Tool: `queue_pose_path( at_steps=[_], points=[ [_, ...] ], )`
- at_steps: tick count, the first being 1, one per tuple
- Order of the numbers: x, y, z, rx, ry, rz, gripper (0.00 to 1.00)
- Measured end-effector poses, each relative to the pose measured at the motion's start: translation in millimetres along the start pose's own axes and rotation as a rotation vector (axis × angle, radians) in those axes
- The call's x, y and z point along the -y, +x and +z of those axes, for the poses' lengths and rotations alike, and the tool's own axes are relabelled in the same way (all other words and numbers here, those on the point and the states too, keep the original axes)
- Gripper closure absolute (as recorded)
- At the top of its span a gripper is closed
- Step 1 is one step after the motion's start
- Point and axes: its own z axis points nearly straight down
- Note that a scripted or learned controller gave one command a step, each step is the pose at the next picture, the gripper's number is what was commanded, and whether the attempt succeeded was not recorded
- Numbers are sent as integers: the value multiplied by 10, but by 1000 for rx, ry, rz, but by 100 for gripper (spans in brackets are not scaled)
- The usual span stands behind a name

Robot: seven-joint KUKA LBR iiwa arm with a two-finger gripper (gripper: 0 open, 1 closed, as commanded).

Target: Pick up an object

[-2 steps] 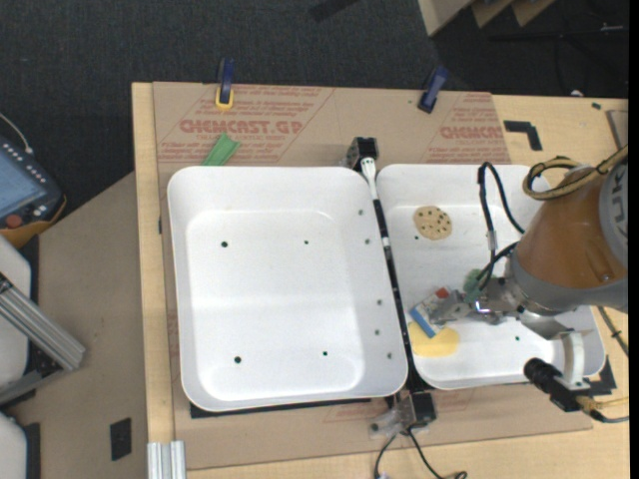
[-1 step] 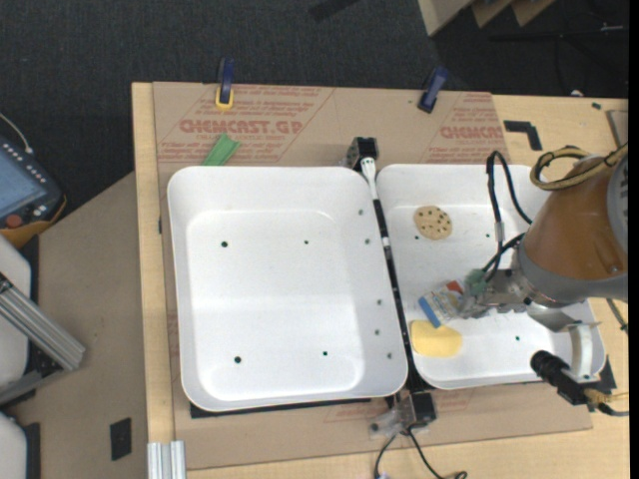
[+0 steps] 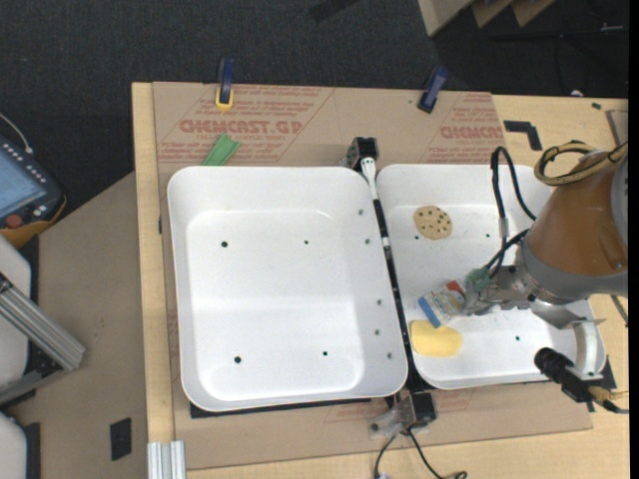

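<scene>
In the right bin (image 3: pixel 469 190), a round tan cookie (image 3: pixel 432 222) lies near the far left corner. A yellow lump (image 3: pixel 436 341) rests by the near left edge, with a small blue piece (image 3: pixel 428 313) just above it. My gripper (image 3: pixel 467 293) reaches in from the right, low over the bin's middle, and its tip sits among small red, white and green items (image 3: pixel 452 294) beside the blue piece. The arm's grey and orange wrist (image 3: pixel 577 239) covers the bin's right side.
The left bin (image 3: pixel 200 267) lies beside the right one, split from it by a black rail (image 3: pixel 384 257). A green strip (image 3: pixel 220 150) and two clamps (image 3: pixel 226 86) sit on the cardboard at the back. Black cables (image 3: pixel 499 183) loop over the right bin.
</scene>
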Motion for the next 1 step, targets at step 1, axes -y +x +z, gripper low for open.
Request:
queue_pose_path(
  at_steps=[1],
  points=[
    [-294,854,-1182,-5,6,-13,100]
  ],
)
